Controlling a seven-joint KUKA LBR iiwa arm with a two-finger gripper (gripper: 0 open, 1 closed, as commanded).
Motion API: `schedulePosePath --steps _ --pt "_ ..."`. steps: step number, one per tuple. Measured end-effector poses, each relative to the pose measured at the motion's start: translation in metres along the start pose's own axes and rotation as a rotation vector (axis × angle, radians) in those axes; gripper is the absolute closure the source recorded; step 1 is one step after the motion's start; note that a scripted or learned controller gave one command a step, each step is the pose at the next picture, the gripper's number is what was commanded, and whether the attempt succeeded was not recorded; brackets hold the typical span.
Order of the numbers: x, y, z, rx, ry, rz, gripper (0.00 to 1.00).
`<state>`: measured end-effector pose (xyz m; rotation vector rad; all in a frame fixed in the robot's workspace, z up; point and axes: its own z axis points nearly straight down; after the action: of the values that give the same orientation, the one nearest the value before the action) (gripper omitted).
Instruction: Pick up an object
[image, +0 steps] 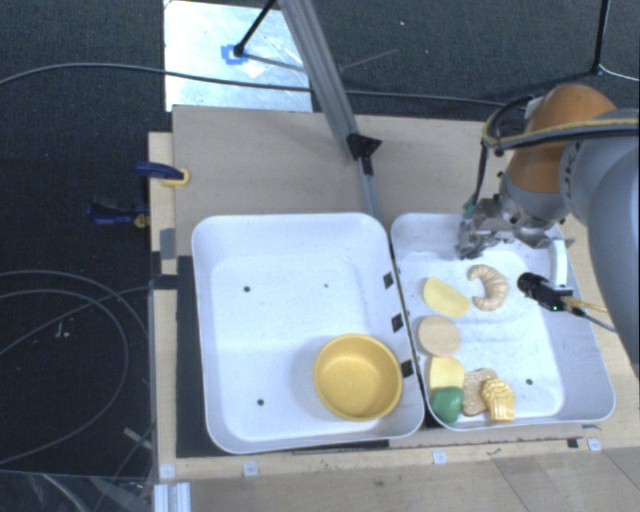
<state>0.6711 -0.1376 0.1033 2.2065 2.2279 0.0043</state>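
My gripper (477, 240) hangs over the far edge of the right bin (585, 375), just up and left of a tan croissant (489, 286). Nothing shows in its grasp. Left of the croissant lies a pale yellow wedge (445, 297), with a round tan disc (438, 336) below it. Near the bin's front edge sit a yellow block (446, 372), a green piece (447, 403), a tan biscuit-like piece (475, 388) and a yellow ridged piece (498, 399).
The left bin (250, 260) holds a yellow bowl (357, 376) at its front right. A grey pole (330, 80) slants down to the bench behind the bins. The arm's grey body and orange band (565, 125) fill the upper right.
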Motion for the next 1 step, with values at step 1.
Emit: schedulePosePath --steps 1 --pt "-0.0019 0.0059 -0.0655 -0.003 0.000 0.003 1.00"
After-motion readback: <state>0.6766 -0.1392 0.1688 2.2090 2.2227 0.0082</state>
